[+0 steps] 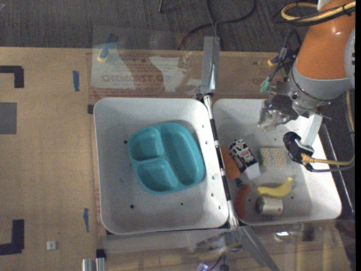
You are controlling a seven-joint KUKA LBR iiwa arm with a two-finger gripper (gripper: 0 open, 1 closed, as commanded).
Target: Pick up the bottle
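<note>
Hand (274,117) above right bin (327,202), grip state unclear, bottle (244,157) lower-left, apart.

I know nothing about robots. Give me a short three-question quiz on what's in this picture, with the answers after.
1. True or false: the teal divided plate lies in the left bin.
2. Which bin is the gripper over: A) left, B) right?
3. Fill in: the yellow thing near the right bin's front is a ____.

Key: 1. True. 2. B; it is over the right bin's far part, apart from the things lying there. 3. Banana, lying beside a small jar-like thing that is too blurred to name.
</note>
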